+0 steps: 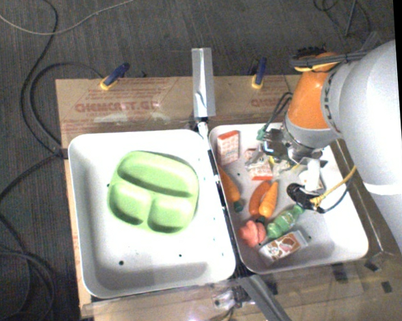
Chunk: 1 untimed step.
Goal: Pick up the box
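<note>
Box [229, 146] was seen just beside the gripper [274, 152], toward the bins' divider, standing apart. Judged light, stiff cardboard, best pinched across its narrow faces. Gripper state could not be told.

Faint red lettering runs across the cardboard sheet [135, 102] under the bins on the desk, too washed out to read. The small box [229, 146] and the carton [284, 246] carry printing that is illegible.
</note>
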Motion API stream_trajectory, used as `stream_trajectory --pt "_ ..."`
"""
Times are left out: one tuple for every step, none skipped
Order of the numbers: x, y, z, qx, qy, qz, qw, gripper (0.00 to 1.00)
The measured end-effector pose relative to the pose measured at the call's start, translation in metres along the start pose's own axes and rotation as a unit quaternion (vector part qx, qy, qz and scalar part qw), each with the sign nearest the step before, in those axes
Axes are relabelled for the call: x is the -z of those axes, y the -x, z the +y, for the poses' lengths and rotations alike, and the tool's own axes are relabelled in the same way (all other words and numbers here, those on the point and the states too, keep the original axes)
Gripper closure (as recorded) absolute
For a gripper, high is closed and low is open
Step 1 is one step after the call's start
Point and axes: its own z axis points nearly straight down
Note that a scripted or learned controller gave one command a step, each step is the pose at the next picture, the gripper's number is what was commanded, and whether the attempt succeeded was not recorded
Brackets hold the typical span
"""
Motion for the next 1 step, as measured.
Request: stream_trajectory --pt "0.079 -0.0665 -0.0088 -0.018 -0.012 -0.002 0.9998 1.0"
